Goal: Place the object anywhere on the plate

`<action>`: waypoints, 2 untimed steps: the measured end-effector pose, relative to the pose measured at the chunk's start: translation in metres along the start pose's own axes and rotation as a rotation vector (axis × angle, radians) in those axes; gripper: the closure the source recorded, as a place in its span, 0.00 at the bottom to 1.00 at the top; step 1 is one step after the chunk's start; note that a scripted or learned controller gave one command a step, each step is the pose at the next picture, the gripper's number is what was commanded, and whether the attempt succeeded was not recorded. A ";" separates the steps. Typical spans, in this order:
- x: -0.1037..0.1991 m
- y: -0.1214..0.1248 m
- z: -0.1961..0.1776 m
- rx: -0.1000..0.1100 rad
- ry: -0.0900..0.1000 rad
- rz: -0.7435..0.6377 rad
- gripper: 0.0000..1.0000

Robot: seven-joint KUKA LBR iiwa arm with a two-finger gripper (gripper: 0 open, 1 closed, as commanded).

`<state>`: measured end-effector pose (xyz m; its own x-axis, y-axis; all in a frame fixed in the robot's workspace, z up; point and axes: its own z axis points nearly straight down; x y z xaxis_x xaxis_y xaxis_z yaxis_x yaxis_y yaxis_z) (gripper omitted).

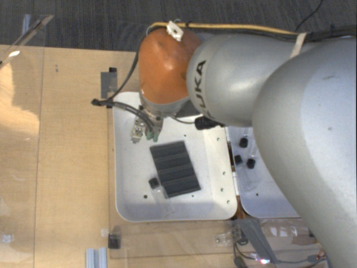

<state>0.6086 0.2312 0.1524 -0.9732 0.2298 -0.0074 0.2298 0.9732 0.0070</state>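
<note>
1. I see the small dark obj [154,182] on the floor of the left bin [127,172], just beside the ribbed dark plate's [174,169] lower-left edge, not on it.
2. Claw [144,128] hangs near the bin's back-left, above the obj in view & well apart from it.
3. Claw state: can't tell from here.
4. Count: 1 obj, 1 plate, 2 bins, 3 small dark bits [243,142] in the right bin [262,202].

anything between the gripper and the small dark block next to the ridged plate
No, just bare white floor of the left bin between the gripper and small dark block, seen in the camera view.
</note>
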 end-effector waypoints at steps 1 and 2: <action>-0.040 0.014 0.045 0.000 0.000 -0.193 1.00; -0.056 0.018 -0.125 -0.002 -0.004 -0.062 1.00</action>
<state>0.6664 0.2355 0.2781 -0.9855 0.1693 -0.0119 0.1692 0.9855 0.0085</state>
